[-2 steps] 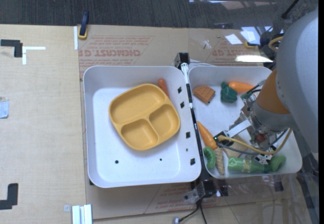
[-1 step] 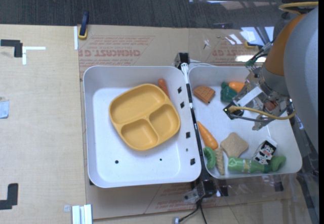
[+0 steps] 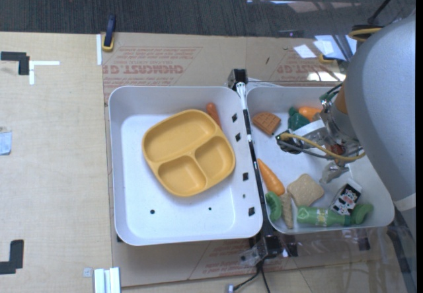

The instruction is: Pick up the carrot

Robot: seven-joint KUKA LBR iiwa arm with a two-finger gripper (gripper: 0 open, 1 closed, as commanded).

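The carrot (image 3: 270, 176) lies unheld against the right bin's (image 3: 378, 182) left wall, beside the bread slice (image 3: 305, 189), while the arm's gripper (image 3: 336, 167), its grip state impossible to tell, hovers just right of that slice.

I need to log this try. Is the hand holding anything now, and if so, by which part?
It cannot be told. The arm hangs over the right bin, and the carrot lies on the bin floor beside the divider, apart from it.
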